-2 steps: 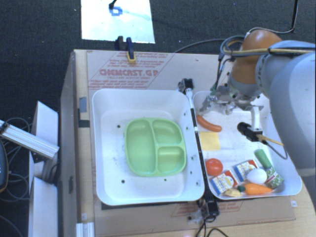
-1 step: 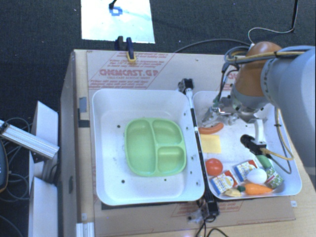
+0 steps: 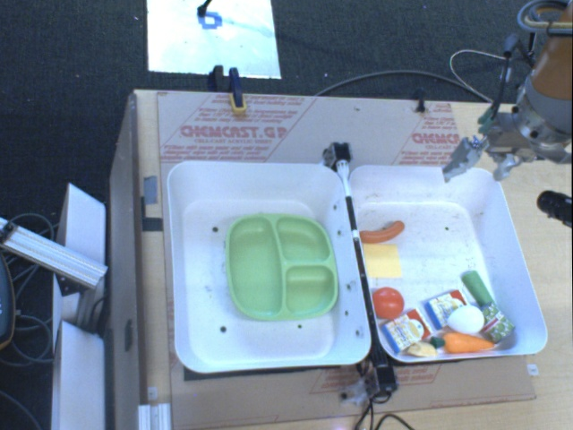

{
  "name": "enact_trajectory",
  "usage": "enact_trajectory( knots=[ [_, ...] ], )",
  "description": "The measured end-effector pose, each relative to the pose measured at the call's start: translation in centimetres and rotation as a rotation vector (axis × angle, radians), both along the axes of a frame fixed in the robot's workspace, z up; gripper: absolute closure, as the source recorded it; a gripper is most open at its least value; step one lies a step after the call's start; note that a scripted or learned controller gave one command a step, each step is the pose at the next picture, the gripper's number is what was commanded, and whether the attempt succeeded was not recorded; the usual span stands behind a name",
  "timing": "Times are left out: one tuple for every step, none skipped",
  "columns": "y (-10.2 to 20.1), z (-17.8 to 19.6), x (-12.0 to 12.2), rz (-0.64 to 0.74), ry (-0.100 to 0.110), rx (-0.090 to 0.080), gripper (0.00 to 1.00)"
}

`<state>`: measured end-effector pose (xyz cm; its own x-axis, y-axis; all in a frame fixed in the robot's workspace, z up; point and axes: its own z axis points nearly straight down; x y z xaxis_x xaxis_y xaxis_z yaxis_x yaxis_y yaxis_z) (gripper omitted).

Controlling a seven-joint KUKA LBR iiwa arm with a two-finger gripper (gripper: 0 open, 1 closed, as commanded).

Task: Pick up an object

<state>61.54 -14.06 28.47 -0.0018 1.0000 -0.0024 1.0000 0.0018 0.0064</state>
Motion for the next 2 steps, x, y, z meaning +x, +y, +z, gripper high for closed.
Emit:
enact_trajectory(
  knots=[
    [0.8,-19.8,-3.0,-0.001,0.006,0.002,0.0],
    [3.9,-20.0,4.6,0.002,0.004,0.002,0.0]
  ],
)
